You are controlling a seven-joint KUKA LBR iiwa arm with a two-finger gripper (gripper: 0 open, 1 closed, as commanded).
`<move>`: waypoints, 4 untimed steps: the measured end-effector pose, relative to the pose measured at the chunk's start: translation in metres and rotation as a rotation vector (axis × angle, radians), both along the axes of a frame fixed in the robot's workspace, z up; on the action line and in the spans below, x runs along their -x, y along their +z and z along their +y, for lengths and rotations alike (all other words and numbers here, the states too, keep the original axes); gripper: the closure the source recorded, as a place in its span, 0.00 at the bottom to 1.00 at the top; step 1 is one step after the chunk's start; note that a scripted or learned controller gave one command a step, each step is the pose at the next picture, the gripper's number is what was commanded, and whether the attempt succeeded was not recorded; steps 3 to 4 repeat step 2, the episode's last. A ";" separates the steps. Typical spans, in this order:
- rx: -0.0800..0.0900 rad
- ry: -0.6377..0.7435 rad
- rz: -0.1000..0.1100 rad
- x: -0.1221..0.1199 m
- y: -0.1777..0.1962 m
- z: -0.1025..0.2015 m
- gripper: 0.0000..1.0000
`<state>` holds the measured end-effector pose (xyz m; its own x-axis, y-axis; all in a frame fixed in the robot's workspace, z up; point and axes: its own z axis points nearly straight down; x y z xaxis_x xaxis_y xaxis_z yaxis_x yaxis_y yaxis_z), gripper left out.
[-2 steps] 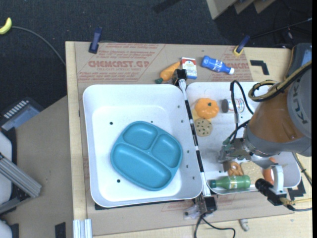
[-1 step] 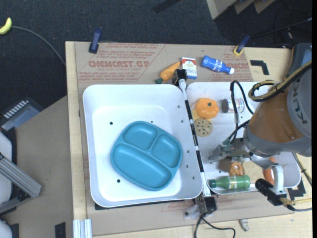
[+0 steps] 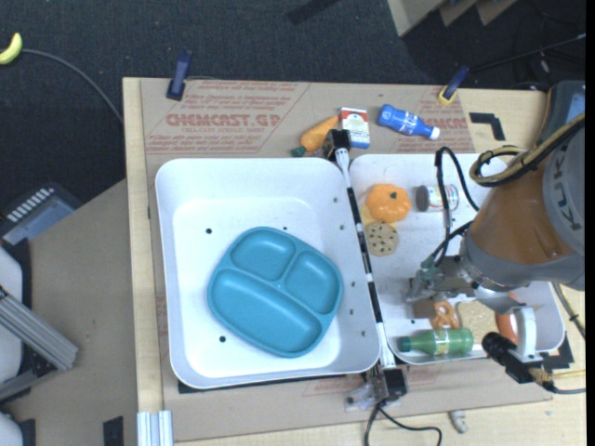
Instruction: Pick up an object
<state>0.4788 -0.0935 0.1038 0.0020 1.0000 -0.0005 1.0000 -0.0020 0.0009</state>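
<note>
My gripper [image 3: 429, 282] is down in the right bin [image 3: 409, 167], at the end of the grey arm with its orange band [image 3: 517, 219]. It hangs over the bin floor just above a brown pretzel [image 3: 444, 315] and a green bottle [image 3: 437, 343] that lies on its side by the front wall. An orange pumpkin [image 3: 387, 203] and a round chocolate-chip cookie [image 3: 379, 239] lie to its upper left. A small can [image 3: 437, 196] sits at the back, partly behind a black cable. Nothing shows held in the gripper.
The left bin [image 3: 186, 189] holds a blue divided plate [image 3: 274, 290]. Behind the bins on the board lie a carrot [image 3: 318, 134], a small carton [image 3: 353, 126] and a blue bottle [image 3: 407, 121]. A bread slice [image 3: 476, 316] and an orange-white item [image 3: 514, 326] sit under the arm.
</note>
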 end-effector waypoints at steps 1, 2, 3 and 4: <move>0.000 0.002 0.000 -0.001 0.095 -0.003 1.00; -0.001 0.004 0.000 -0.004 0.131 0.069 1.00; -0.001 0.004 0.000 -0.004 0.131 0.069 1.00; -0.001 0.004 0.000 -0.004 0.131 0.069 1.00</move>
